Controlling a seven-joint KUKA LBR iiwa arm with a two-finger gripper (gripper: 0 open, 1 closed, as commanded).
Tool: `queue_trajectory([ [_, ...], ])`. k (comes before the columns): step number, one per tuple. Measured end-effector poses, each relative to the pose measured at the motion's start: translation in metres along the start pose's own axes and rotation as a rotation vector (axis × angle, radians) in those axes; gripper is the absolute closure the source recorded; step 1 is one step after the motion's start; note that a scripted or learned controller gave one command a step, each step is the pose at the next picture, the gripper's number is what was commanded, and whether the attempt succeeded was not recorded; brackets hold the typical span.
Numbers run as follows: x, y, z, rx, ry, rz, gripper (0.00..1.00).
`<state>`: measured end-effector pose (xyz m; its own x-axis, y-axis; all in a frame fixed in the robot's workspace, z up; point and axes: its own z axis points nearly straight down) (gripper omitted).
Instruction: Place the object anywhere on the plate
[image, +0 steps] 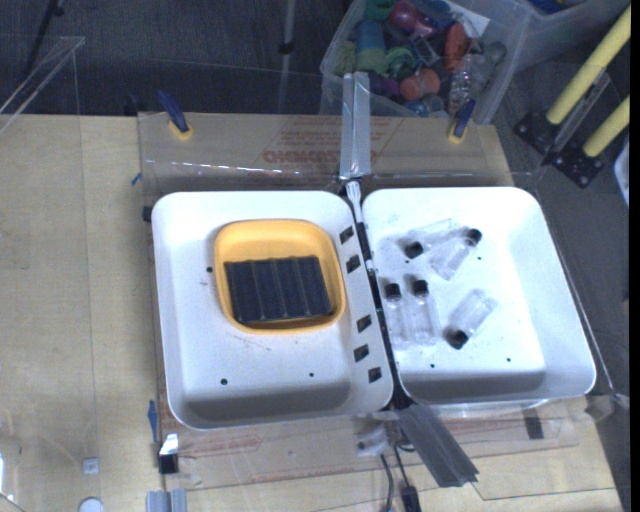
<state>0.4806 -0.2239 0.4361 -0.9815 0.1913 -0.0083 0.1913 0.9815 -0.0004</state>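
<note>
Clear plastic vials (447, 255), black-capped, scattered mid right bin (560, 300), some just beside the central divider (365, 300). Yellow plate (275, 232) in left bin (190, 380), nearer far rim; bare floor along near edge. Impossible to tell pincer state.

bench (70, 300) bears two white bins (190, 380) side by side.

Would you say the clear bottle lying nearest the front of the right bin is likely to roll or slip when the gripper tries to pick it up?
Probably yes. The bottle lies on its side and looks round, so a nudge may roll it across the smooth right bin. Its clear plastic looks slick and thin, likely light, so it might squirt from a pinch. Its dark cap end may pivot it.
</note>
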Motion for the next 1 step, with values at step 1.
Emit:
queue_trajectory([
  [1,0.0015,0.0043,0.1011,-0.002,0.004,-0.273,0.0],
])
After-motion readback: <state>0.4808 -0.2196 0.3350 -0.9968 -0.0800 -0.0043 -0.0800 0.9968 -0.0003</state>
